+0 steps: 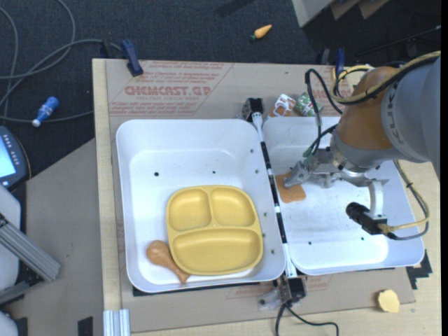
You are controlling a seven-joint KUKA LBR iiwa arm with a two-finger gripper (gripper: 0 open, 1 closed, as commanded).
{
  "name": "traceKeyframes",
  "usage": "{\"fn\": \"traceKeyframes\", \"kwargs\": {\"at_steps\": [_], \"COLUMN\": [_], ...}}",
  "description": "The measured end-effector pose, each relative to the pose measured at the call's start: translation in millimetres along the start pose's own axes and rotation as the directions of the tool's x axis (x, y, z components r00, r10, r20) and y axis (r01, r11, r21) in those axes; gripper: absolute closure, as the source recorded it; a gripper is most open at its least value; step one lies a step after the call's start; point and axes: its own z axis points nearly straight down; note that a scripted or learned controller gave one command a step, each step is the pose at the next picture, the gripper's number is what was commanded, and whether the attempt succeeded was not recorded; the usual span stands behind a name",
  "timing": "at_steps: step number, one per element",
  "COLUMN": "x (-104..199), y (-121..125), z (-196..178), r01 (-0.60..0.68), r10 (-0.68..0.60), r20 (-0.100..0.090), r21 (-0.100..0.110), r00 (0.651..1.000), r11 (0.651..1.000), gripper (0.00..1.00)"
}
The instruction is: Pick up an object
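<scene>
One fixed camera looks down aslant on both white bins (140,159), arm (392,110) entering from right.

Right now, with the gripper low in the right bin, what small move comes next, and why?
Probably ease the gripper down onto the orange-brown piece against the right bin's left wall; it sits just above the piece's upper edge.

Yellow tray (213,231), white bins (182,145), orange wristband (364,121).

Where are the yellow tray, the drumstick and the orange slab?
tray (213,229), camera view, divider ridge at its middle
drumstick (162,255), camera view, its fat end
slab (292,192), camera view, its middle
</scene>
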Motion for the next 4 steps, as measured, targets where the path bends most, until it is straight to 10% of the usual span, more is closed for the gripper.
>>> {"fn": "traceKeyframes", "kwargs": {"at_steps": [2,4], "x": [0,1], "y": [55,12], "z": [-52,1], "r01": [0.005,0.001], "r10": [-0.005,-0.001], "r20": [0.002,0.000], "r21": [-0.008,0.001], "r00": [1.000,1.000], "r11": [1.000,1.000], "gripper": [0.00,0.00]}}
